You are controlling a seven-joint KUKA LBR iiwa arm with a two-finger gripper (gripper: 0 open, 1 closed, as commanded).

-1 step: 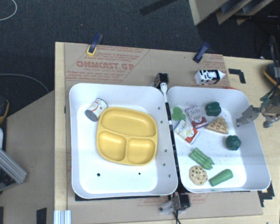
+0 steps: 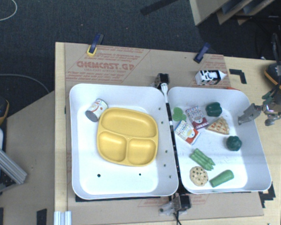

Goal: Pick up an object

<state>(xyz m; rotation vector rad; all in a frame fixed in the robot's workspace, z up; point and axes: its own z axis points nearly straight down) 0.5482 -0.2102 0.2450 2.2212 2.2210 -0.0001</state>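
Yellow tray [image 2: 128,137], white bins [image 2: 82,144]

the two shallow white bins [image 2: 81,172] look like smooth, faintly glossy plastic. the yellow three-compartment tray [image 2: 128,136] is smooth moulded plastic with a soft sheen. the tan bench board [image 2: 124,66] under them looks like matt cardboard or paper-faced sheet printed in red. the round green toy vegetables [image 2: 214,109] appear glossy plastic, and the dark floor [image 2: 51,15] is matt, carpet-like.
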